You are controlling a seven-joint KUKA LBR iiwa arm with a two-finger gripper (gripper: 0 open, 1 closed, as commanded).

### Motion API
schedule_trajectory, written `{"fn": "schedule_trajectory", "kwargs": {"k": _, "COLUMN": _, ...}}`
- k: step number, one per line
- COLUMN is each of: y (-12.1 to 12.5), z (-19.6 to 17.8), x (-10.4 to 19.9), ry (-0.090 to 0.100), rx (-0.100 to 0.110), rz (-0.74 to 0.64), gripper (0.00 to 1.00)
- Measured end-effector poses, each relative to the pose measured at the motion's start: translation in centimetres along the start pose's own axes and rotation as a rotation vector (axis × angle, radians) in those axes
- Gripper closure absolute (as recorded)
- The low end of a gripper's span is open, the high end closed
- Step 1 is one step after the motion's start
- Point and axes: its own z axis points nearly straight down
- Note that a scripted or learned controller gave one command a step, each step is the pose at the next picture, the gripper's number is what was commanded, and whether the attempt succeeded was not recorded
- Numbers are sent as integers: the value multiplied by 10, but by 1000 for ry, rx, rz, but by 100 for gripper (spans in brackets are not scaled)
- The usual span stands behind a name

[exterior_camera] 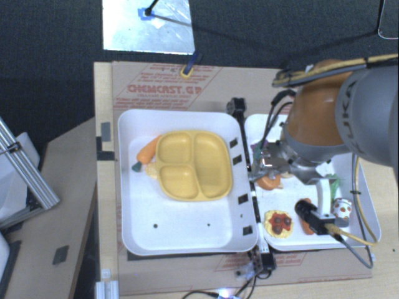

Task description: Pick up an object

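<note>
Gripper [267,164] low in the right bin [368,220], hard by its left wall, just above an orange piece [269,182]. Wide or narrow: cannot tell, with the wrist in the way. Nothing seen held.

Orange piece flat on the bin floor, close to that wall, likely the target. Pizza [278,223] nearer the front corner, apart from it. Small white toy [341,208] well to the right. Carrot [147,151] over in the left bin [134,229], touching the yellow plate [190,166].

Risks, as a judgement from here:
- A graze or jam against the wall between the bins, for want of room on that side.
- A miss on the orange piece: low and flat, little to catch, more easily pushed along than lifted.
- A close on air, then a lift with nothing.
- A nudge to the pizza during any sideways correction.
- A tilt or shift of the bin under too deep a press.

Surface [72,167] pale, covered under both bins by brown printed cardboard [163,87]. Black clips [240,161] along the shared wall. Beyond, dark floor, with a shiny square sheet [146,14] bearing a blue mark. Metal rails [22,167] at far left.
</note>
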Motion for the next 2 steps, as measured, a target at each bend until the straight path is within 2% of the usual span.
{"fn": "schedule_trajectory", "kwargs": {"k": 1, "y": 13, "z": -4, "x": 0, "ry": 1, "rx": -1, "rz": -4, "gripper": 100}}
{"fn": "schedule_trajectory", "kwargs": {"k": 2, "y": -1, "z": -3, "x": 13, "ry": 1, "rx": 1, "rz": -5, "gripper": 100}}
